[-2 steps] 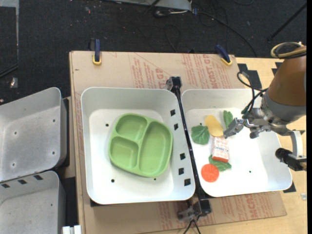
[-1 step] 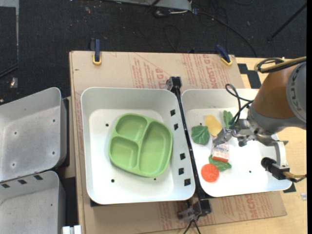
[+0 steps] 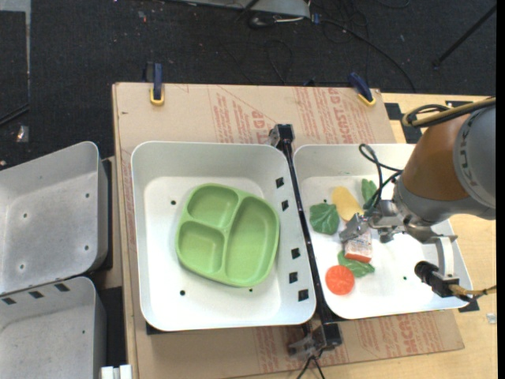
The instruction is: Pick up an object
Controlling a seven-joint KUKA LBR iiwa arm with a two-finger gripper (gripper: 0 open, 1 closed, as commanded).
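We see two white bins side by side. The left bin (image 3: 150,235) holds a green three-section tray (image 3: 227,234), long axis running upper-left to lower-right. The right bin (image 3: 387,302) holds small toy food: a green leafy piece (image 3: 323,217), a yellow piece (image 3: 345,202) standing roughly up-down, a small green piece (image 3: 368,189), a red-and-white item (image 3: 359,248) over a green scrap (image 3: 360,267), and a round orange-red piece (image 3: 340,279). The gripper (image 3: 355,229) sits low just above the red-and-white item; we cannot tell its state, as the arm (image 3: 446,172) covers the bin's right side.
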